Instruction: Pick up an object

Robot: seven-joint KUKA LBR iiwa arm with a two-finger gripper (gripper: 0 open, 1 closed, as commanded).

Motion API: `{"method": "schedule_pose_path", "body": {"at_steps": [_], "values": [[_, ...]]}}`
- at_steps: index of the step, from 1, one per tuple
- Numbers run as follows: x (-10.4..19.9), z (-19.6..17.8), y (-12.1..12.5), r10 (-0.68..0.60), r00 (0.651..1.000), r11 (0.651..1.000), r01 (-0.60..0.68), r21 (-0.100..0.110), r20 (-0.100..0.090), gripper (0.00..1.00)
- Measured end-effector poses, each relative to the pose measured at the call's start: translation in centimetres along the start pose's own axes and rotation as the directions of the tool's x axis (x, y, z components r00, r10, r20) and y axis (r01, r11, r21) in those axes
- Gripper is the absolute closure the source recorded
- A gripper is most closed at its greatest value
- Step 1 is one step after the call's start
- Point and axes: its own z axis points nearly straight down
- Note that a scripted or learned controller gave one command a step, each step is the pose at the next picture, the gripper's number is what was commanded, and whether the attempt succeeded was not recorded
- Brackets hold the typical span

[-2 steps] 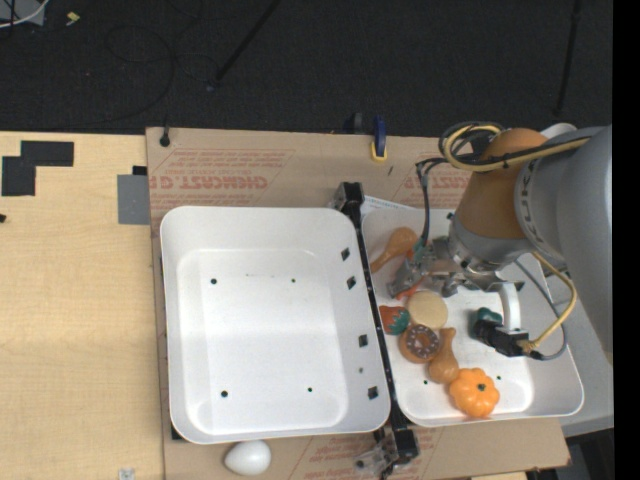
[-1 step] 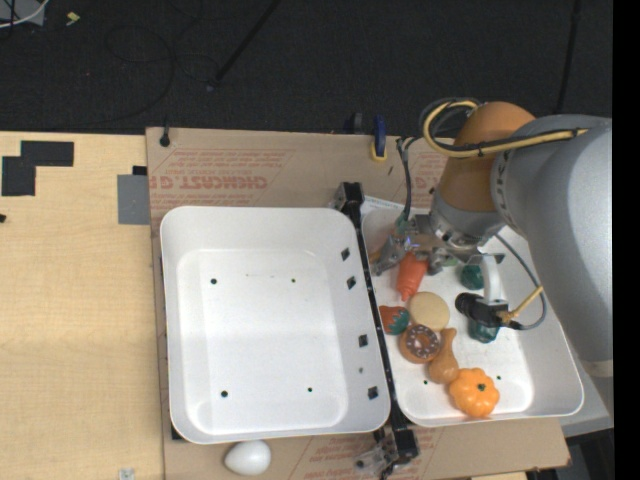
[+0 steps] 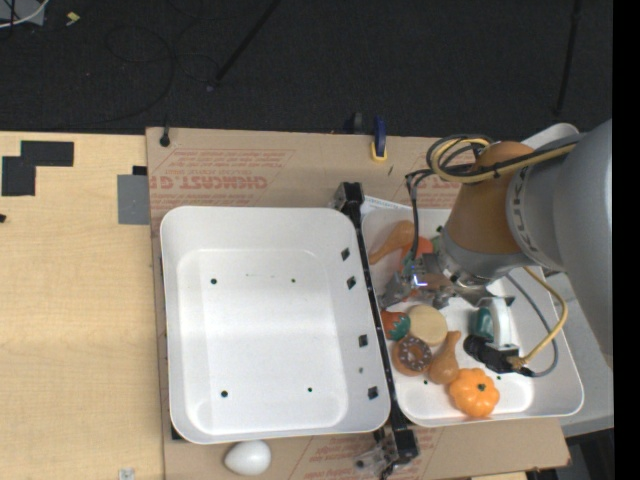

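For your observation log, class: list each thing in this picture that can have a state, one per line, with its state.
Left bin: upright, nothing seen inside.
Right bin: upright, holding a pile of toys.
Arm: reaching low over the right bin.
Orange pumpkin: upright, resting in the right bin's near corner.
White egg-shaped thing: lying on the bench outside the bins.

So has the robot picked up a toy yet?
Not that the picture shows. The arm is down over the right bin, with its tool among the toys. The pumpkin and the donut lie in the bin, unlifted. Grabbing one and raising it is what's left.
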Motion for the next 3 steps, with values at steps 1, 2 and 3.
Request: {"method": "schedule_pose_path", "body": {"at_steps": [1,2,3], "values": [[-0.1,-1.0,0.2,0.002,1.000,1.000,-0.002,-0.002,-0.001,1.00],[6.9,-10.7,5.5,-0.009,1.000,1.000,0.009,-0.019,-0.001,1.00],[12.7,-13.4,5.9,-0.007,1.000,1.000,0.007,-0.009,0.000,1.00]]}}
